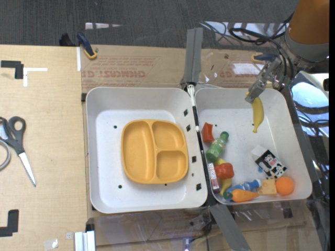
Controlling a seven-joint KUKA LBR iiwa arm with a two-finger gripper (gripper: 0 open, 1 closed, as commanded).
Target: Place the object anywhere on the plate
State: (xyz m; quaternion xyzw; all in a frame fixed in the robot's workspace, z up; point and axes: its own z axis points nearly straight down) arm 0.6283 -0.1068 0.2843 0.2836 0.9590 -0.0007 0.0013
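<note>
A yellow three-compartment plate lies in the left white bin with nothing on it. Over the back of the right bin, a yellow banana hangs upright, its top end pinched by my gripper. The gripper is shut on the banana's tip. The arm's orange band is at the top right. The plate is well to the left of the banana, across the rims where the two bins meet.
In the right bin lie a red piece, a green bottle, a black-and-white box, an orange ball, a carrot and other small toys. Scissors rest on the bench at far left. Cables run behind the right bin.
</note>
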